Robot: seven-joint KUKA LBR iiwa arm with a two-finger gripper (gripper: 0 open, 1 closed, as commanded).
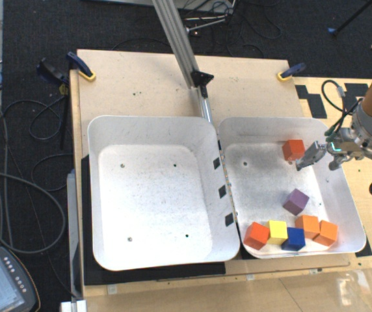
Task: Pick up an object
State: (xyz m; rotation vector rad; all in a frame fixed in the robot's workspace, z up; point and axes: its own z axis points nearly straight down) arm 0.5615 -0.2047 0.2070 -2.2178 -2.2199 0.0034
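— Gripper (322, 157): over right bin (348, 197), fingers spread, nothing between them.
— Nearest item?
— Orange cube (293, 149), just left of the fingers, apart from them.
— Other stock, right bin?
— Purple cube (296, 201) mid-bin. Near edge: red-orange cube (257, 234), yellow cube (278, 230), blue cube (294, 238), two more orange, clustered.
— Left bin (108, 174)?
— White, speckled.
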